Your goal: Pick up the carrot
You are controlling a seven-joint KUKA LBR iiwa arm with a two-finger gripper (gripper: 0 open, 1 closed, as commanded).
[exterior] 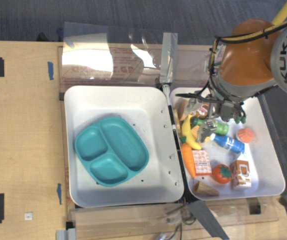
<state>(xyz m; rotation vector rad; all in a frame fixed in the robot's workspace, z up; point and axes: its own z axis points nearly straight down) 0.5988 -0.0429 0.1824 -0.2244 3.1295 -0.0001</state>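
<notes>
Two shallow white bins sat side by side on the counter. The grey arm with its orange band [246, 54] reached in from the far right and hung over the right bin [271, 156], wrist pointing down, its claw [208, 129] low among the toys beside a yellow plastic banana [189, 131]; whether it was spread or closed could not be told. The tapered orange carrot [188, 159] lay along that bin's left wall, just nearer than the banana. A teal divided plate [111, 150] rested in the left bin [83, 101].

You are looking at a robotics lab: taped cardboard worktop [18, 149], white bins [83, 101], KUKA arm [253, 59] reaching in at two o'clock.
</notes>
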